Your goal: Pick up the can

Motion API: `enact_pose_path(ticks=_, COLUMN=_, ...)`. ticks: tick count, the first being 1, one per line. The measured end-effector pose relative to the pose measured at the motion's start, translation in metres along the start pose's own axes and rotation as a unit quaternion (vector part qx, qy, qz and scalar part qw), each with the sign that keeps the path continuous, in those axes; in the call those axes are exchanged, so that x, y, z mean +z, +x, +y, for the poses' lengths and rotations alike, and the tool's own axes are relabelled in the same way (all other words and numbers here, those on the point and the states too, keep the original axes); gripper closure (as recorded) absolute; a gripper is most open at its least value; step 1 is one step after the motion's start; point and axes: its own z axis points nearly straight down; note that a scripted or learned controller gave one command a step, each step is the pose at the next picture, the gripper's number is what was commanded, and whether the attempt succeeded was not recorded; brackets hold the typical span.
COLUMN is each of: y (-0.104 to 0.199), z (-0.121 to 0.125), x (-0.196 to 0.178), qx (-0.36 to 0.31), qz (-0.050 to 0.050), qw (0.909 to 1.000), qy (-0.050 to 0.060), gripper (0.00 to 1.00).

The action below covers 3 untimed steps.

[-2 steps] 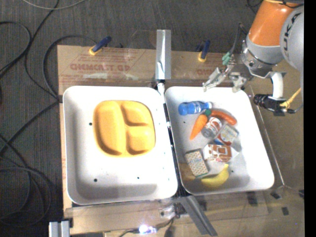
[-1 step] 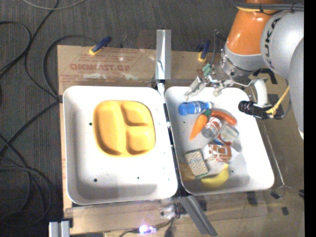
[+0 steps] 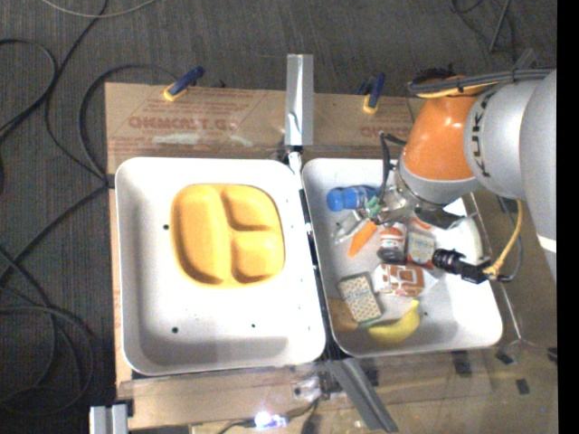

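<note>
The can (image 3: 392,241) lies in the right bin (image 3: 479,328), centre-right of the frame, just under the gripper (image 3: 395,217); I judge it light, stiff and slippery, so I would pinch it across its round sides.

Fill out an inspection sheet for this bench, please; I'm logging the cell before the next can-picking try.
Surface: two white bins, left bin, right bin, on a cardboard sheet.
Job's things: can in the right bin, under the arm's wrist.
Clutter: orange tray in the left bin; blue bottle, carrot, banana, patterned boxes in the right.
Hand: hidden beneath the orange band; state unclear.
Cables: yellow cable beside the arm; dark ones on the floor.
Surroundings: blue clamps.
</note>
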Motion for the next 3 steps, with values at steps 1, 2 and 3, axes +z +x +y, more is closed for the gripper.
enact_pose_path(ticks=1, y=-0.004, z=-0.059, x=0.032, qx=0.029, qz=-0.002, qw=0.9995, qy=-0.006, gripper=0.00)
enact_pose_path(ticks=2, y=-0.109, z=0.015, x=0.028, qx=0.035, qz=0.007, qw=0.9994, qy=0.004, gripper=0.00)
enact_pose_path(ticks=3, y=-0.095, z=-0.054, x=0.025, qx=0.145, qz=0.006, qw=0.9894, qy=-0.014, gripper=0.00)
